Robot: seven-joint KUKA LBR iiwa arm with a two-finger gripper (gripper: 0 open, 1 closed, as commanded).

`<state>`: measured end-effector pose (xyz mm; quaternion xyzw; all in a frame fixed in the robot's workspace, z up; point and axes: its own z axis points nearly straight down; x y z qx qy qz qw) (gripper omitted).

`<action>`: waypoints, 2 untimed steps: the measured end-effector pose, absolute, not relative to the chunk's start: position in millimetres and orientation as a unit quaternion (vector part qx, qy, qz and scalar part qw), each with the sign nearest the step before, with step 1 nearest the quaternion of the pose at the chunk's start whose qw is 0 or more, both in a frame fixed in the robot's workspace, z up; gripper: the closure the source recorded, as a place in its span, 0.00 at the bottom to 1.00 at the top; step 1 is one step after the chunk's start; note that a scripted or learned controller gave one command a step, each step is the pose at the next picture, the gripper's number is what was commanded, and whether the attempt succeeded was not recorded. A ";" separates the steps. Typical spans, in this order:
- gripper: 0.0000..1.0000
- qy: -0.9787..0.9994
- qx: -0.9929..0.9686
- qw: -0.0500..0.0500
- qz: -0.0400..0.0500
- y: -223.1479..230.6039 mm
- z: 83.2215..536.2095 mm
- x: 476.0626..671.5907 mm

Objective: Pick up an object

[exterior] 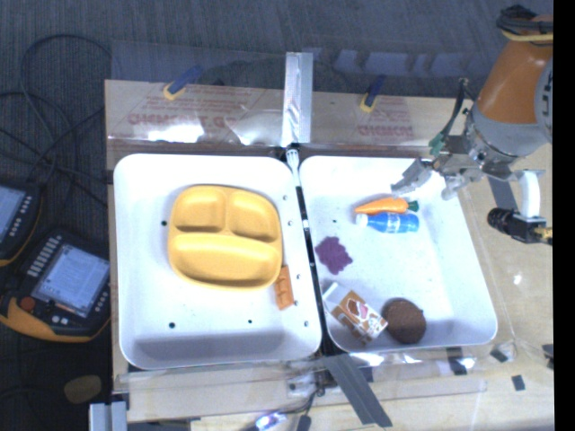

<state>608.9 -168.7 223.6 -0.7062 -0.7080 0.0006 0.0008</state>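
Hovering over the right bin's (467, 268) far right corner, the hand (429, 174) carries nothing; finger spread cannot be judged. Nearest targets: carrot (384, 206) touching bottle (392, 223). Risk: descent nudges both, gripping neither.

Arm (517, 88): grey casing, broad orange band above wrist. Black cable along wrist side. Hand (422, 176): pale metallic, small teal-green marking near base. White bracket, black cylindrical fitting beside wrist.

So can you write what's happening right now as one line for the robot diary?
gripper: above right bin, holding nothing | nearest: carrot, blue bottle | left bin: yellow tray
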 end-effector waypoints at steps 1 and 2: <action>0.00 -0.722 -0.692 0.001 0.002 -163.3 125.6 663.0; 0.00 -0.758 -0.652 -0.005 0.000 -135.4 88.7 641.4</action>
